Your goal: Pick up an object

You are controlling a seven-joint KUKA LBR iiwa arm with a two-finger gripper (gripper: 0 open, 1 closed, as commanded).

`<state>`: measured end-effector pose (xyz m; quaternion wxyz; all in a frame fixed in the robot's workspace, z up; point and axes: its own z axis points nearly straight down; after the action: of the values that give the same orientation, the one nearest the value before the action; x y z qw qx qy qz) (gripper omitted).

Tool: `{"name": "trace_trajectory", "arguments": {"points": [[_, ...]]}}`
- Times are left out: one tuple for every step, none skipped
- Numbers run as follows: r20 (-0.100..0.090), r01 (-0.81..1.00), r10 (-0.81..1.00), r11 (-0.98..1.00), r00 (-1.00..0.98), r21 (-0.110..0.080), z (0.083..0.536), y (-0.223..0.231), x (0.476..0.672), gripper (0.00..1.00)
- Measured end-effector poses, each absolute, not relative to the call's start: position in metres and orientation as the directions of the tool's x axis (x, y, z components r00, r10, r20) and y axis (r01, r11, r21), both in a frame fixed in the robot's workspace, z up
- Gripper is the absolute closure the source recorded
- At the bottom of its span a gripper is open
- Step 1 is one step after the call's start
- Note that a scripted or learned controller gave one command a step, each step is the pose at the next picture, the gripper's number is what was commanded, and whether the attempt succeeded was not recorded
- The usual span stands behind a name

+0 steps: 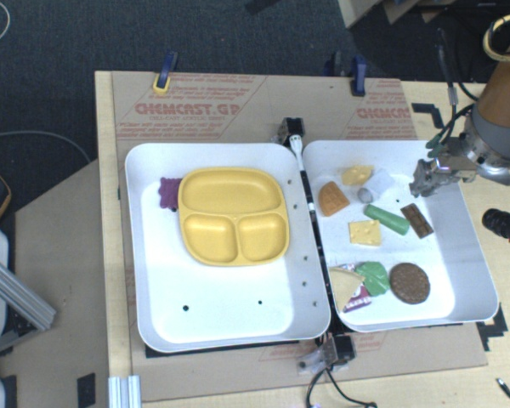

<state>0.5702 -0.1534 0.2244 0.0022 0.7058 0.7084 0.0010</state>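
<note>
My gripper (427, 180) hangs over the upper right part of the right bin (463, 253), just above a brown bar (417, 220) and a green cylinder (386, 218). Nothing shows in its grasp. Further left in that bin lie a pale yellow chunk (357, 175), a small grey piece (365, 195), an orange-brown bread piece (332, 198) and a yellow cheese square (365, 233). Near the front edge sit a round brown cookie (409, 282), a green leafy item (374, 274) and a sandwich wedge (349, 287).
The left bin (212, 313) holds a yellow divided tray (235, 215) with a purple item (168, 192) at its left side. Clamps (162, 76) (358, 75) stand at the board's back edge. The arm (497, 121) comes in from the right.
</note>
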Motion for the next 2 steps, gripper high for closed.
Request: {"name": "trace_trajectory", "arguments": {"points": [[-0.001, 1.000, 1.000, 0.005, -0.005, 0.006, 0.217, -0.115, 0.616, 1.00], [-0.001, 1.000, 1.000, 0.005, -0.005, 0.006, 0.216, -0.088, 0.659, 1.00]]}}
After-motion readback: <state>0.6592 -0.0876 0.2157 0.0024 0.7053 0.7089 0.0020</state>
